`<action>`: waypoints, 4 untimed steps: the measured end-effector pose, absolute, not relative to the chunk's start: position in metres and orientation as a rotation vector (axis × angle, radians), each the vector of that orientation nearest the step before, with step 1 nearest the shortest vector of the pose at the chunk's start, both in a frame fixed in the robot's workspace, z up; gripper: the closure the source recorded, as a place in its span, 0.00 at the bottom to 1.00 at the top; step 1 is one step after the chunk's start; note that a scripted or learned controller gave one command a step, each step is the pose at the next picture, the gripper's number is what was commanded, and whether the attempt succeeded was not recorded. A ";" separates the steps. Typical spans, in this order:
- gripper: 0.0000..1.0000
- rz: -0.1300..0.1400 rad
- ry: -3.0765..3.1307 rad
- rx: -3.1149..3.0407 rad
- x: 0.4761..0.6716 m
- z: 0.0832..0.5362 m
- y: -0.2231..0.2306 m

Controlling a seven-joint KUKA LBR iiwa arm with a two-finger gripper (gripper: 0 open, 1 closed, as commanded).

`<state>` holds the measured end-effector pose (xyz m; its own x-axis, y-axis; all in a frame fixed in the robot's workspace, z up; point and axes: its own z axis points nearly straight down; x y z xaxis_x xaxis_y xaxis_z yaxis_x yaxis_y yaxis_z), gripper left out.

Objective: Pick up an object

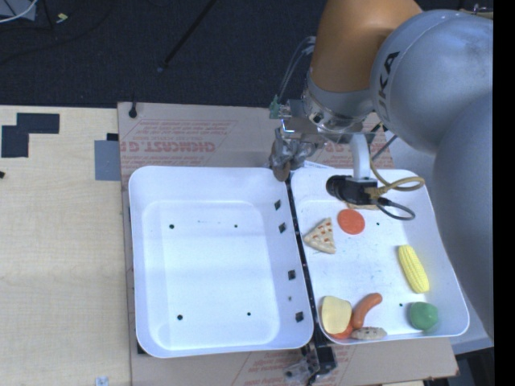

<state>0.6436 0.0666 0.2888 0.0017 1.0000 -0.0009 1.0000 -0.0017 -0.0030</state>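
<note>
Gripper (283,166) hovers over the right bin's (451,296) far left corner; I cannot tell its state. Pizza slice (321,236) lies nearest (red disc (351,222) just beside). Approach step, I judge: next, descend squarely over one toy.

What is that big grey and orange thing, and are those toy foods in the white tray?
That is a robot arm, seen by a camera looking down from above. It reaches in from the right, and its gripper hangs near the far end of the wall between two white bins. The right bin holds toy food: a pizza slice, a red disc, a corn cob, a green ball, a sausage and a yellow piece. I see nothing in its grip.
</note>
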 end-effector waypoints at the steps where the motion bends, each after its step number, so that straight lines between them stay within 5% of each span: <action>1: 1.00 0.003 -2.220 -2.221 0.644 0.290 0.064; 3: 1.00 0.006 -2.220 -2.219 0.643 0.254 0.061; 4: 1.00 -0.002 -2.222 -2.222 0.644 0.315 0.056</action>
